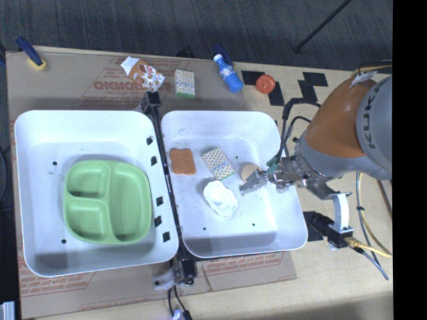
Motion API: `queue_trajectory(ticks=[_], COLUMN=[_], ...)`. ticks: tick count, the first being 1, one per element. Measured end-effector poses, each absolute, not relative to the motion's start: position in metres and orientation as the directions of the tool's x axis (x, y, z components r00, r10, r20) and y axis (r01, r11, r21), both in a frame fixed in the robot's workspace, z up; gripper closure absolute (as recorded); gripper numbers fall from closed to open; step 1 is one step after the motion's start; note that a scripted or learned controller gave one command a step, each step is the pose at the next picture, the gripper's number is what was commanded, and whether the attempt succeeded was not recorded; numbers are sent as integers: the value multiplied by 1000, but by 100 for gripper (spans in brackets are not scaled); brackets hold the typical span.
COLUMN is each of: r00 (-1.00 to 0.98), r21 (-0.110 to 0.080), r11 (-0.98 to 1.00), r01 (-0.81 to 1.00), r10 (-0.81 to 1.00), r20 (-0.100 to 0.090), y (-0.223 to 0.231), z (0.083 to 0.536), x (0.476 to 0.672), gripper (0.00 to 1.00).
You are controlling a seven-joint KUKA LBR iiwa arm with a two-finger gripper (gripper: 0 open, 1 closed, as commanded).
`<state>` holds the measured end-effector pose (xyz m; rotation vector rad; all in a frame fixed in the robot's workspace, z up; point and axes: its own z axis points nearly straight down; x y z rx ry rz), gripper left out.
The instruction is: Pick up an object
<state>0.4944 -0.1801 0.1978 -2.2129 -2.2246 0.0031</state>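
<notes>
In the right bin (200, 129) lie an orange-brown sponge-like block (182, 161), a patterned green-and-white block (219, 163), a crumpled white object (221, 198) and a small tan piece (248, 172). My gripper (252, 182) reaches in from the right, low over the bin's right half, just right of the white object and beside the tan piece. Its fingers stand slightly apart with nothing between them.
The left bin (40, 139) holds a green divided plate (108, 201). Behind the bins on the cardboard lie a snack packet (142, 75), a small patterned box (184, 83), a blue bottle (229, 74), an orange cap (265, 83) and a blue-yellow clamp (31, 53).
</notes>
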Motion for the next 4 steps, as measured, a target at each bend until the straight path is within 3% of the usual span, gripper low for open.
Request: queue_trajectory(ticks=[1, 2, 3, 4], r00=[-7, -8, -13, -4], r21=[-3, -4, -4, 1], r11=[7, 8, 13, 4], r01=[1000, 1000, 1000, 1000], r10=[1000, 1000, 1000, 1000], r20=[1, 2, 1, -1], y=[-186, -131, -132, -175], z=[92, 91, 101, 197], x=[480, 476, 477, 477], gripper=[0, 0, 100, 100])
